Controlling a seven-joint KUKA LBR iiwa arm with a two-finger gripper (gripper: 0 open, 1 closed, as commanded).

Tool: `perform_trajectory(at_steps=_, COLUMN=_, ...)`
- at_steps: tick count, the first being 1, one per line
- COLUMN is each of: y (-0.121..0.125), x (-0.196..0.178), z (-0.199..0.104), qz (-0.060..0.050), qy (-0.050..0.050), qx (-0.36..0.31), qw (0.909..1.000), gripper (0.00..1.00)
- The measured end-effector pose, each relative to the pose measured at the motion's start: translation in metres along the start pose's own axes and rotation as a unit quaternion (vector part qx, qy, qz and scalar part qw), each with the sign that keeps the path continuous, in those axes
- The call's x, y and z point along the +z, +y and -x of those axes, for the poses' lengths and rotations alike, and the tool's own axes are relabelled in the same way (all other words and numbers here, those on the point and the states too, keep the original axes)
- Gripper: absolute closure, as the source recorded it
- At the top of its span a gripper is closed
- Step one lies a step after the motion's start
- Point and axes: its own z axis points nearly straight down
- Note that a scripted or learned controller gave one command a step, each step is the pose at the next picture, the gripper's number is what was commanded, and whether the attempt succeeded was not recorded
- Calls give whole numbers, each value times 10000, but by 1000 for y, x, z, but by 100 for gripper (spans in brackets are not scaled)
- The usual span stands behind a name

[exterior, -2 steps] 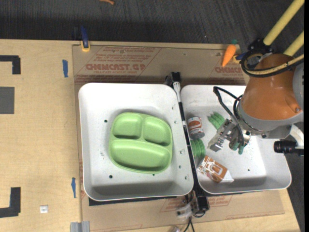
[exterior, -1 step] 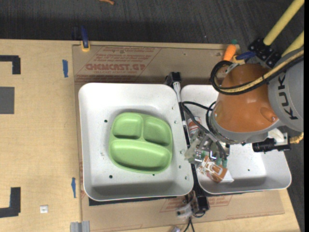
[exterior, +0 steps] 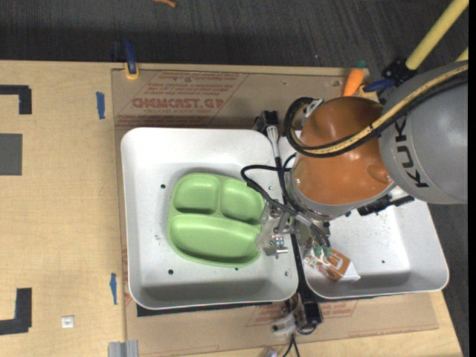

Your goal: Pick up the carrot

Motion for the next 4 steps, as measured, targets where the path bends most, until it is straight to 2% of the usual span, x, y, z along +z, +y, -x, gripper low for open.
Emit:
perform_trajectory(at_steps=1, y=-11, x=0, z=75, qz=0, qy=-10, qx=-770, qw=9970, gripper=100)
perform_trajectory(at_steps=2, y=-38, x=0, z=24, qz=2, qy=13, qx=-2944, qw=9557, gripper=100)
perform_trajectory(at_steps=3, y=-117, x=-59, z=87, qz=-3, qy=-14, qx=-4158, qw=9094, gripper=100)
perform_trajectory(at_steps=4, y=-30, x=0, z=67, qz=10, qy=5, qx=-4756, qw=8797, gripper=100)
